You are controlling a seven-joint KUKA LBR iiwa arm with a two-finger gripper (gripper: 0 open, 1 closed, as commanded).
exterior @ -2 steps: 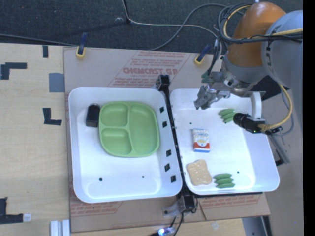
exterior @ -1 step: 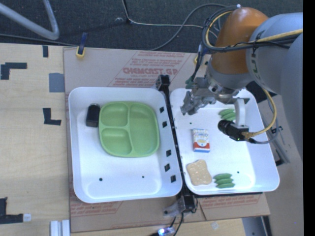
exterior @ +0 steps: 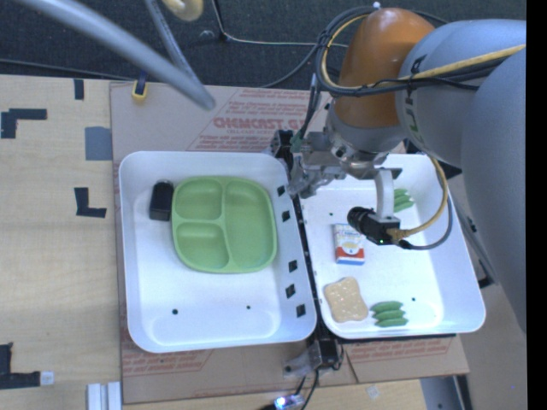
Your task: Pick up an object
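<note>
My gripper [exterior: 301,176] hangs below the orange wrist band, over the upper left corner of the right bin [exterior: 461,301], close to the wall shared by the two bins. In that bin lie a small red and white carton [exterior: 348,244], a slice of toast [exterior: 345,300], green pea pods [exterior: 389,313] and another green piece [exterior: 400,200] partly hidden by the arm. The carton is a little below and right of the gripper. The left bin [exterior: 145,314] holds a green divided plate [exterior: 225,225] and a small black object [exterior: 161,201].
A black module with a cable [exterior: 376,225] hangs off the wrist just above the carton. Both bins rest on a cardboard sheet [exterior: 248,118] on the wooden bench. A grey pole [exterior: 111,37] crosses the upper left.
</note>
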